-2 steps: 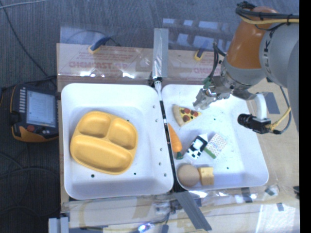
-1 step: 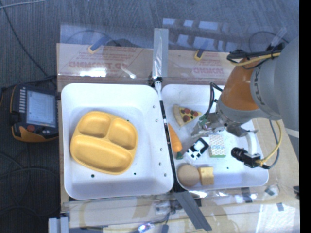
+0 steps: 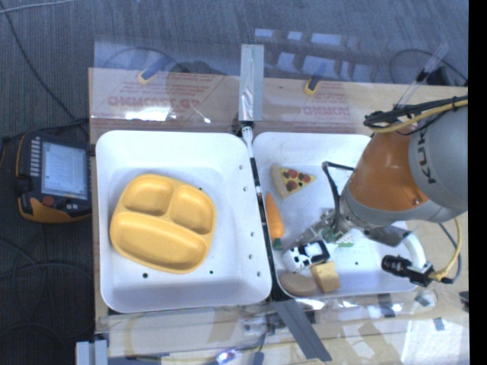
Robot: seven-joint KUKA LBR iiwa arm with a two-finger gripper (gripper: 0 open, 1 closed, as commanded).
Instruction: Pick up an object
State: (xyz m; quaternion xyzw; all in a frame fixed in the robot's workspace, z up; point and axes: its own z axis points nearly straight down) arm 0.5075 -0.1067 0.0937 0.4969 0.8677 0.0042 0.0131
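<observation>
In the right bin (image 3: 304, 144) lie a pizza slice toy (image 3: 291, 179), an orange carrot (image 3: 273, 217) along the left wall, a black-and-white cow toy (image 3: 302, 257), a yellow cheese wedge (image 3: 326, 277) and a brown flat piece (image 3: 297, 284). My gripper (image 3: 326, 233) reaches down from the orange-banded wrist (image 3: 384, 181) to just above and right of the cow toy. The wrist hides the finger gap, and I see nothing clearly held.
The left bin (image 3: 114, 150) holds a yellow divided plate (image 3: 162, 220). A teach pendant (image 3: 52, 175) lies left of the bench. Cables (image 3: 415, 112) run along the arm at the right. A metal divider (image 3: 251, 82) stands between the bins at the back.
</observation>
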